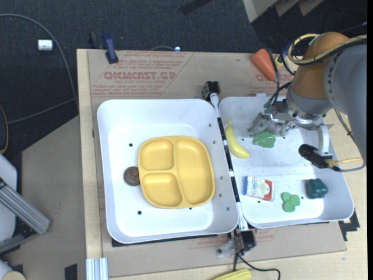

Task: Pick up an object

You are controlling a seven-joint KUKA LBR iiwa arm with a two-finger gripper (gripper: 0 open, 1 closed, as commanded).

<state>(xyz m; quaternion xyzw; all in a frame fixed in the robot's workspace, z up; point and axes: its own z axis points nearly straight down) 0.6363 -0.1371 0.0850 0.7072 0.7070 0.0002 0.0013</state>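
Observation:
My gripper (269, 128) hangs over the far part of the right bin (335, 206), open, its fingers spread just above a light green object (265, 139). Nothing is held between the fingers. A yellow banana (235, 143) lies to the left of it, near the wall between the bins. Closer to the front lie a white packet with red and blue print (258, 188), a small green lumpy thing (289, 201) and a dark green object (316, 188).
The left bin (116, 127) holds a yellow divided plate (175, 171) with a small brown round thing (132, 175) at its left edge. An orange object (264, 63) lies on the bench behind the right bin.

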